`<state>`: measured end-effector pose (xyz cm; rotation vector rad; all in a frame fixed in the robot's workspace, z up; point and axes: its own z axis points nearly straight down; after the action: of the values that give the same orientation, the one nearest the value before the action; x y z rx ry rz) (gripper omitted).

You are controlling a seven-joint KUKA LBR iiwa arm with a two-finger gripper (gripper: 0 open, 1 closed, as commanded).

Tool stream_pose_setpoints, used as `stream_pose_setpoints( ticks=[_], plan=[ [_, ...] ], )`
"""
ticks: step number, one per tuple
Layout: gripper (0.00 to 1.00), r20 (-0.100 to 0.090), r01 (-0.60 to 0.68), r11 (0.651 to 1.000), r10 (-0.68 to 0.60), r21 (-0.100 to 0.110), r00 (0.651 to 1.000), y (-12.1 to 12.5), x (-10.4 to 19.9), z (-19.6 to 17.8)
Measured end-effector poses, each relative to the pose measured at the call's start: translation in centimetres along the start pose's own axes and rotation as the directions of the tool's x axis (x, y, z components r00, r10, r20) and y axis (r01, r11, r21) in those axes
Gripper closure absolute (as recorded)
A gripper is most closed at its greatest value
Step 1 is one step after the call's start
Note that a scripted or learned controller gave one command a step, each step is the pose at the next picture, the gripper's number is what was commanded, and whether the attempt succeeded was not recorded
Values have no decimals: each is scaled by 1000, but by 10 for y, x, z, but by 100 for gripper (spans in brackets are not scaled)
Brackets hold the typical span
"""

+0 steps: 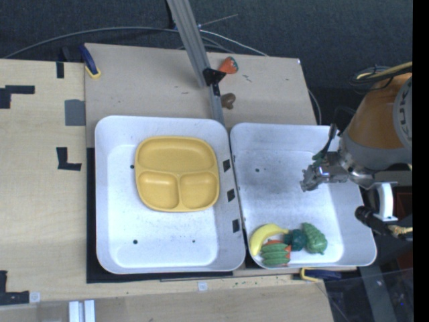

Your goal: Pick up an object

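Observation:
In the right bin (281, 146), a small pile of toy food lies at the front edge: a yellow banana (263, 235), a green and red piece (275, 253), and a green broccoli-like piece (314, 239). My gripper (312, 178) hangs over the right side of that bin, above and behind the pile, apart from it. Nothing shows between its fingers.
A yellow divided plate (177, 173) rests in the left bin (114, 200). A grey pole (188, 25) rises from the bench behind the bins, with a small orange object (229, 64) beside it. The arm's grey and orange body (382, 126) stands at the right bin's right rim.

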<state>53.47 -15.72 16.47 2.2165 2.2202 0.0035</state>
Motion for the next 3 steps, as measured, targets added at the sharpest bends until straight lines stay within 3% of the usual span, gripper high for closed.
stream_pose_setpoints(
  ticks=[1,2,3],
  plan=[
    [100,0,1,1000,-1,0,1000,-3,7,-59],
    [100,-1,-1,1000,1,8,1000,-3,8,-47],
    [100,-4,6,1000,-6,5,1000,18,60,-59]
  ],
)
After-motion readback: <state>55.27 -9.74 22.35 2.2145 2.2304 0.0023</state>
